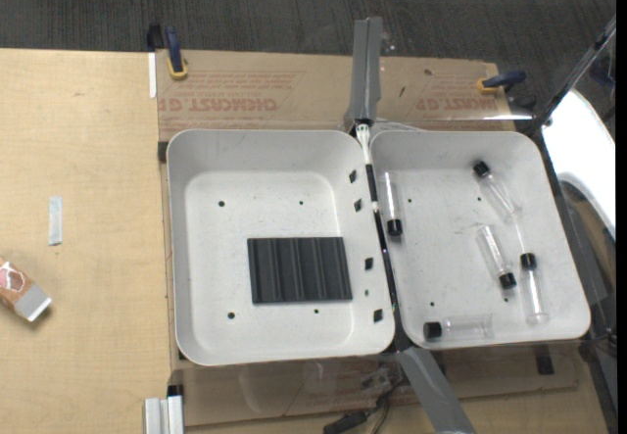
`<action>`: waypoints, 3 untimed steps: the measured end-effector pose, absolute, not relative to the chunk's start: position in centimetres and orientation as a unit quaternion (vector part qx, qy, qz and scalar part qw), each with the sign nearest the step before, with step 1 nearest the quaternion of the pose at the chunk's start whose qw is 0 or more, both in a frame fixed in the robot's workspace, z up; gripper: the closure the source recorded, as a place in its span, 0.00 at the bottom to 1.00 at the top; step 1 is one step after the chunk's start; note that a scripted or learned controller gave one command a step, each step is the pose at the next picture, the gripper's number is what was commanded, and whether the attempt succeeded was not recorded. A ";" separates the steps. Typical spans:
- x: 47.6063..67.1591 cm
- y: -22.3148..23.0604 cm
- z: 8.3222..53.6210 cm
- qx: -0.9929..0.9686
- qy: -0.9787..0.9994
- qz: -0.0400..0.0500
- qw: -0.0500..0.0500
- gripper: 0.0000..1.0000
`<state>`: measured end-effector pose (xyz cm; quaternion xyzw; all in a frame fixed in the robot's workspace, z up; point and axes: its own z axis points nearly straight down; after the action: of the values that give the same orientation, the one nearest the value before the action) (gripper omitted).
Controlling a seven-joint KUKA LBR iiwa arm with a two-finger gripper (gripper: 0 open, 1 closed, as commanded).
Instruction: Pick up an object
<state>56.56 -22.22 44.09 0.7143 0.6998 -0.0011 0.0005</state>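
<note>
Tubes [496,189] w/ black caps lie scattered in right bin [460,163]; go for the top one, it's apart from others; claw state: can't tell.

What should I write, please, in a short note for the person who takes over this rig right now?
Right bin: five clear tubes with black caps. One lies by the left wall, one near the top right, one in the middle, one by the right side, and one along the bottom edge.
Left bin: a dark ribbed tray lies flat on the floor.
Done: nothing is picked up; all tubes lie on the bin floor.
Left: choose one object and lift it. The middle tube seems easiest, because it lies away from the walls.
</note>
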 end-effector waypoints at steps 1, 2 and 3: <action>61.8 -21.7 44.0 0.778 0.628 -0.002 0.000 1.00; 60.4 -21.7 44.0 0.890 0.455 -0.003 -0.001 1.00; 63.4 -19.0 43.9 0.966 0.260 -0.003 0.000 1.00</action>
<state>63.43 -19.00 43.93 0.9656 0.2600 -0.0027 -0.0004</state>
